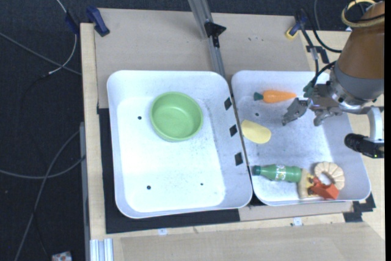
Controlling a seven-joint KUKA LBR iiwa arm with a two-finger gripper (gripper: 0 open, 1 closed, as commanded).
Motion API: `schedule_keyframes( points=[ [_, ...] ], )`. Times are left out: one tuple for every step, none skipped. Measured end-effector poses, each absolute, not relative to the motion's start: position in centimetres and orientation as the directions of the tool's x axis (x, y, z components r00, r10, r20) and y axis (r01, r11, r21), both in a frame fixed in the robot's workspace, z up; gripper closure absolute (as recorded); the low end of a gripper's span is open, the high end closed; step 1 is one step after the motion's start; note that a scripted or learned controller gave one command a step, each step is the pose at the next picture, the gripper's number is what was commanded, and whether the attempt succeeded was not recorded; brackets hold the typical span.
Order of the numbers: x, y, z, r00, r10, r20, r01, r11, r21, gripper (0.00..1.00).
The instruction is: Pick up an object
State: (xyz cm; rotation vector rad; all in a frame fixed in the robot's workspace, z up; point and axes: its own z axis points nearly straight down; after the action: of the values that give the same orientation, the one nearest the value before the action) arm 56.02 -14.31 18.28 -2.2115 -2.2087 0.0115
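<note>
Right bin (360, 183): your arm works over its far half | gripper (307, 113) spread, pinching nothing | carrot (276, 96) lies by the bin's far edge, just beyond and left of the fingers, long axis along that edge; your likeliest pick.

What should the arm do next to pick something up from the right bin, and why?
Probably lower the gripper toward the toy carrot, shifting slightly up-left in the camera view. The fingers look spread with nothing between them, and the carrot lies closest, apart from the yellow piece and the green bottle.
</note>
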Motion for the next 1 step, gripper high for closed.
schedule_keyframes(
  points=[
    [55.99,-14.61,11.93,0.001,1.0,0.006,1.0,-0.001,-0.013,0.0]
  ],
)
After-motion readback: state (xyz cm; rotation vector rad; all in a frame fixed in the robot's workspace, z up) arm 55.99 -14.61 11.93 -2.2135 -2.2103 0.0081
